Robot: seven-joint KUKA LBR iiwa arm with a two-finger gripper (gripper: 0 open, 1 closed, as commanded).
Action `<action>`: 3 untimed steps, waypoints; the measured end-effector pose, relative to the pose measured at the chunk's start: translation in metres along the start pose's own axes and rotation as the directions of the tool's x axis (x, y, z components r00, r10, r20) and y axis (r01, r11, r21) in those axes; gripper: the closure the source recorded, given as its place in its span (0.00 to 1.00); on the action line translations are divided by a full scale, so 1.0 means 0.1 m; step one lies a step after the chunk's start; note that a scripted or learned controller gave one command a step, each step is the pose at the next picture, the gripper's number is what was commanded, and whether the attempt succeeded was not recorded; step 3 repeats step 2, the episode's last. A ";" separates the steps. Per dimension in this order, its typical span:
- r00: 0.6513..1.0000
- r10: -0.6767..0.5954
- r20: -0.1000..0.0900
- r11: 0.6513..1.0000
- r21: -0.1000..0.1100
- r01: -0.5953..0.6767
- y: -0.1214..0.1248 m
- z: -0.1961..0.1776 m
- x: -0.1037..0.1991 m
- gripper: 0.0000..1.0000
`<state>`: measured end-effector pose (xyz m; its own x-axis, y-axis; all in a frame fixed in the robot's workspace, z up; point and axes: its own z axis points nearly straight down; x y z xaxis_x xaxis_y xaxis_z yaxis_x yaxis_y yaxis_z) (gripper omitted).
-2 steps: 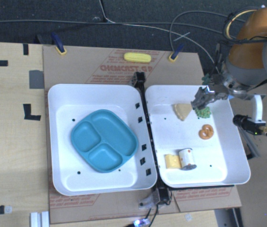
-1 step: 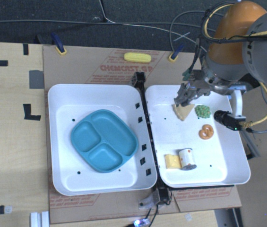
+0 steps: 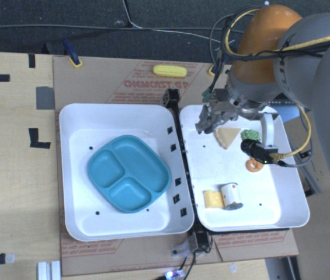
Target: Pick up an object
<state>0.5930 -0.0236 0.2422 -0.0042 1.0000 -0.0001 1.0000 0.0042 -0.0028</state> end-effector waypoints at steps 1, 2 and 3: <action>1.000 -0.002 -0.002 1.000 -0.001 0.002 0.03 -0.03 0.48 1.00; 1.000 -0.002 -0.001 1.000 0.000 0.002 -0.04 -0.01 1.00 1.00; 1.000 -0.002 -0.001 1.000 0.000 0.002 -0.04 -0.01 1.00 1.00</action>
